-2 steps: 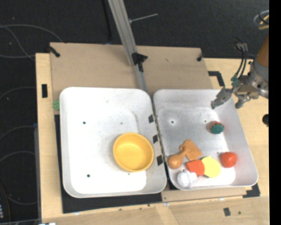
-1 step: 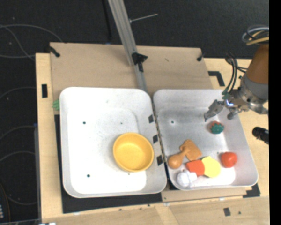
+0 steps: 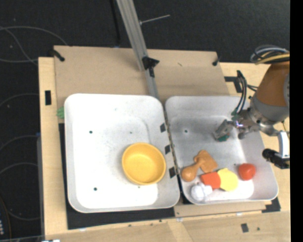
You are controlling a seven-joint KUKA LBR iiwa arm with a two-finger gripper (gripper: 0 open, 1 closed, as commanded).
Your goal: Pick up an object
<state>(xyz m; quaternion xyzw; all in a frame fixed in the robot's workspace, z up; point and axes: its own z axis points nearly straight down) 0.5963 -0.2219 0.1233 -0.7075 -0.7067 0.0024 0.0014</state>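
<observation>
A yellow bowl (image 3: pixel 143 163) sits upright in the left bin, near that bin's right wall. In the right bin, a cluster lies along the front: a tan wooden piece (image 3: pixel 199 164), an orange-red block (image 3: pixel 210 179), a yellow lump (image 3: pixel 228 180) touching it, a white object (image 3: pixel 199 191) by the front rim, and a red ball (image 3: pixel 247 171) slightly apart.
</observation>
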